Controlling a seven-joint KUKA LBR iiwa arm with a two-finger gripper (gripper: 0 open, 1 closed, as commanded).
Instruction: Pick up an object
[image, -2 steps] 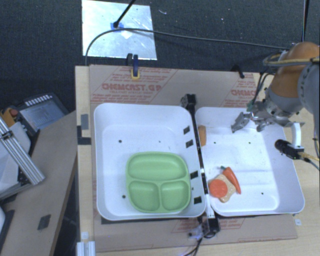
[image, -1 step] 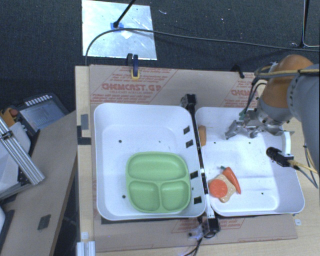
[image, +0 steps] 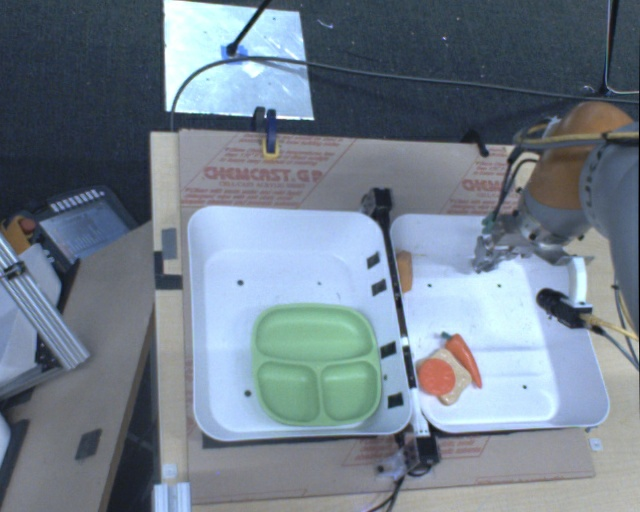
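In the right bin (image: 520, 400), near its front left, an orange carrot-shaped toy (image: 463, 358) lies against a red-orange round piece (image: 436, 376) on a tan slab (image: 452, 388). A small tan-orange object (image: 404, 270) rests against the bin's left wall. My gripper (image: 484, 258) hangs low over the far part of the right bin, well behind the toys and apart from them. Nothing shows between its fingers.
The left bin (image: 215, 300) holds a green divided tray (image: 316, 362) at its front. A black divider with clips (image: 390, 300) runs between the bins. A cardboard sheet (image: 300, 165) lies under both bins. A grey device (image: 85, 225) sits on the side table at left.
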